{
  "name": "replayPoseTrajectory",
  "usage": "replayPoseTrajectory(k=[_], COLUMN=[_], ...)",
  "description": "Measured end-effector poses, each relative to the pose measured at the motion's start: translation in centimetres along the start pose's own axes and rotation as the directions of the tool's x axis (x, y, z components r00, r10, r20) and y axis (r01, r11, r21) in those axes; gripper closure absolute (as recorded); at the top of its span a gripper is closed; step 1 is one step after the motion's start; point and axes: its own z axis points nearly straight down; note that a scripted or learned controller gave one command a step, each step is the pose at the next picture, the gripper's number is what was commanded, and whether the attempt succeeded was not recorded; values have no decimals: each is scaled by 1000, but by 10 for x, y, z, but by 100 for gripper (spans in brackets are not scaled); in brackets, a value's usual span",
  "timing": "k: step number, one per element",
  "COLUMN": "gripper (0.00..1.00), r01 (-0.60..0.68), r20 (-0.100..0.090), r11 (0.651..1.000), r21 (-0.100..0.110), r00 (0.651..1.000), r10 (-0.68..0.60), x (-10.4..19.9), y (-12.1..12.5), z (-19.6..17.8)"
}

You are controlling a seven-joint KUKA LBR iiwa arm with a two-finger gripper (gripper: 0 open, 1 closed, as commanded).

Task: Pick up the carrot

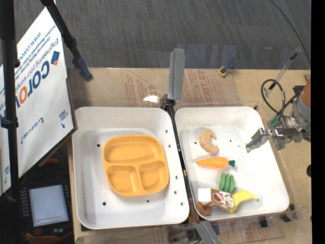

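The carrot (213, 162), orange with a small green tip pointing right, lies flat in the middle of the right bin (256, 117). My gripper (267, 142) hangs over that bin's right side, to the right of the carrot and a little farther back, well apart from it. Its fingers (254, 142) are spread open and hold nothing.
In the right bin a croissant (208, 140) lies just behind the carrot, with green pea pods (227, 182), a banana (245, 199) and a small carton (218, 198) toward the front. The left bin (91, 141) holds an orange divided tray (136, 164).
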Motion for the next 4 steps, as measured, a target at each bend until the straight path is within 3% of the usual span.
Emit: replayPoseTrajectory(k=[1,2,3,4], gripper=[0,0,100,100], r01=[-65,132,124,378], r20=[-1,0,-1,2], r11=[998,991,992,926], r21=[0,-1,1,-2], r00=[998,991,992,926], r10=[65,-132,-124,-378], x=[55,70,68,147], y=[-11,33,32,42], z=[189,189,181,89])
